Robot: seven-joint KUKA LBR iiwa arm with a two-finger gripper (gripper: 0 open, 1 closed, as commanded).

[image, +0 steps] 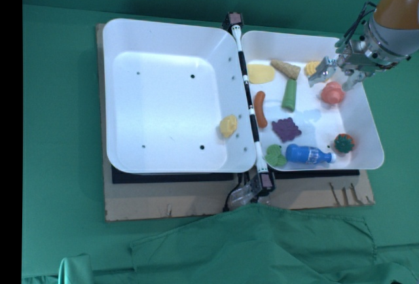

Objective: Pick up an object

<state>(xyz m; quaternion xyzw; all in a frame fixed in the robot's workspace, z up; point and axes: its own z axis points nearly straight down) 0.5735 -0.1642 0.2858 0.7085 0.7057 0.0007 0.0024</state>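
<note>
The left bin [124, 40] holds one thing, a small yellow piece [228, 125] by its right wall near the front; the right bin [366, 139] carries the rest, and the grey arm [399, 8] with its orange band comes in over that bin's far right corner. The gripper [338, 72] hangs there with its fingers apart, nothing between them; the salmon-pink object [332, 93] lies just in front of it, close under the fingertips, though contact cannot be made out, and a small yellow piece [313, 67] sits just to its left. A blue bottle [308, 155] lies on its side along the front edge, its label unreadable, between a green lump [275, 156] and a red-and-green ball [344, 142]. Mid-bin are a purple cluster [286, 128], a green stick [289, 94], an orange sausage [260, 109], a yellow disc [260, 73] and a tan cone [286, 68]
</note>
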